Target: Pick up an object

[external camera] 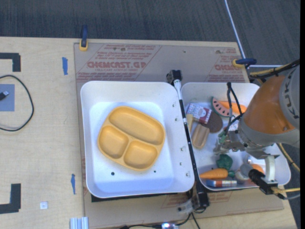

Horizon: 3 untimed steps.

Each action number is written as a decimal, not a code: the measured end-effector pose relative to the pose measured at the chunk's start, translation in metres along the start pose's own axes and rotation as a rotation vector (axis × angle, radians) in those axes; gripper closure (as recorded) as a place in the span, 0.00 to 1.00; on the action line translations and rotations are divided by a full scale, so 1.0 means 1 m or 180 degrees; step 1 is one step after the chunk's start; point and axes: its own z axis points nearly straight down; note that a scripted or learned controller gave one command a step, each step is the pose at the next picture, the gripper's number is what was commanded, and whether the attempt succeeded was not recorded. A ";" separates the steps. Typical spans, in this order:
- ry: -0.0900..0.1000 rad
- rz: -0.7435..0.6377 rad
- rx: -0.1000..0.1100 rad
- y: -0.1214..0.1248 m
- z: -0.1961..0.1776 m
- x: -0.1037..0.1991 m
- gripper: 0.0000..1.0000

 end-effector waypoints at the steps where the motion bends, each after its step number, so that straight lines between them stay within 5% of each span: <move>1: 0.0000 0.0000 0.0001 0.000 0.000 0.000 0.00; 2: 0.0013 -0.0003 0.0040 -0.010 0.021 0.003 0.00; 3: -0.0005 0.0000 0.0004 -0.006 0.010 0.001 1.00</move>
